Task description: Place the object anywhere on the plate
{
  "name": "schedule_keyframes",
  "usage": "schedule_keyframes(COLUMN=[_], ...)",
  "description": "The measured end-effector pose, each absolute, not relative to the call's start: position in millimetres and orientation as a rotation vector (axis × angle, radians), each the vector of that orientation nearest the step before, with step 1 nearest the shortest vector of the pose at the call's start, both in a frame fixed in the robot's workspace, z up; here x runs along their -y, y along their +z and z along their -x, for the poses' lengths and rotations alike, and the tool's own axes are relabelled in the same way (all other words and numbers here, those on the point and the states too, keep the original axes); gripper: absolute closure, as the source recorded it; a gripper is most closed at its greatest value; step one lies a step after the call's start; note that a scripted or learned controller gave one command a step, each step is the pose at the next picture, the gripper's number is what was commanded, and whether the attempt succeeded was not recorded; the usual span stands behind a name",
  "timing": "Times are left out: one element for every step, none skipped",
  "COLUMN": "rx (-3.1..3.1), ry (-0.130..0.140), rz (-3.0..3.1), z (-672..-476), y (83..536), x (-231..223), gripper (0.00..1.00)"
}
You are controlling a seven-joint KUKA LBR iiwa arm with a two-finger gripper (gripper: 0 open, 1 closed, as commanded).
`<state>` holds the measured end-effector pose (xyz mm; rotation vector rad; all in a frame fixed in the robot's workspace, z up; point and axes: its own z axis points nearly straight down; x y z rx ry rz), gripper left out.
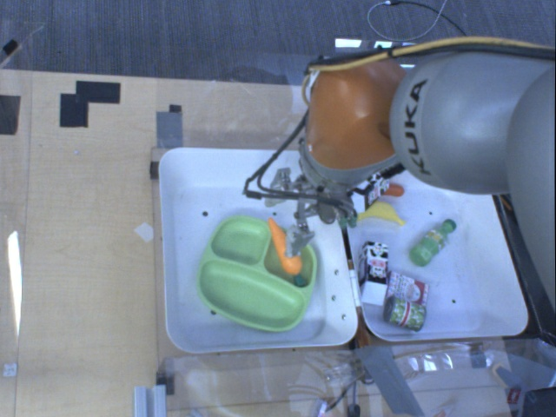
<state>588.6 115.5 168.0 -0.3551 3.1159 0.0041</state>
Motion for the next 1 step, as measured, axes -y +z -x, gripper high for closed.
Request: schedule_keyframes(rx=[-3.116], ry=[0.004], rz=[0.355], z=[-588.6], y=[168.0], x=[-115.5], gripper=[0.0])
